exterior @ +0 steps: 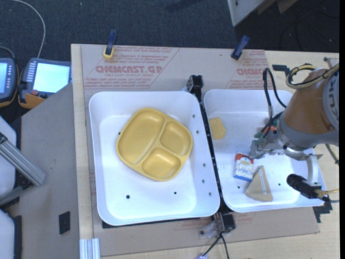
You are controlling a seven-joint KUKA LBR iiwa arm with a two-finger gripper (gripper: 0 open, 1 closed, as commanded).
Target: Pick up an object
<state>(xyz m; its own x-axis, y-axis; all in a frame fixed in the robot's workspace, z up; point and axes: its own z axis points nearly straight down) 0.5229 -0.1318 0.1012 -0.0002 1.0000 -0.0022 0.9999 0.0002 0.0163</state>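
Single fixed camera above the bench, looking down at a slant — both bins framed, moderately near

Brown cardboard sheet under the bins: red print "CHEMCAST GP", repeated. Small blue-and-white packet: print unreadable.

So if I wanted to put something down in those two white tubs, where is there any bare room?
Left bin: a bare strip runs along its near edge, below the yellow divided plate. Right bin: bare at the far end, above the small tan piece. It is crowded near the arm, around the small packet and the tan wedge.
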